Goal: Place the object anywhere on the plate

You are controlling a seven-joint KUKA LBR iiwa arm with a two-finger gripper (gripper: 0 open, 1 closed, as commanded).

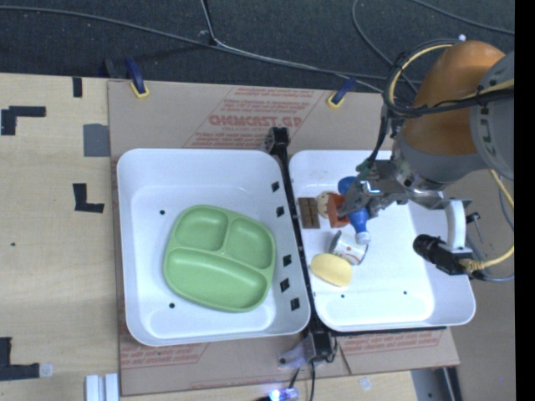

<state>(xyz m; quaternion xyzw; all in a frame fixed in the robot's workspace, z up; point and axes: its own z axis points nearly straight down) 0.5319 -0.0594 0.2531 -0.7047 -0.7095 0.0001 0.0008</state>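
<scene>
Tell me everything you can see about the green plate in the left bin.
The green plate is pale green, matte, plastic-looking, with rounded corners. Raised ridges divide it into three compartments: one long one along its lower side and two smaller ones above. It lies flat, turned slightly, on the floor of the left bin, near the middle. Nothing lies on it, and it touches nothing other than the bin floor.

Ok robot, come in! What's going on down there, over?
Gripper low over the right white bin, above the small toy cluster. Green divided plastic plate in the left white bin, nothing on it. Yellow oval toy lies loose nearby.
</scene>
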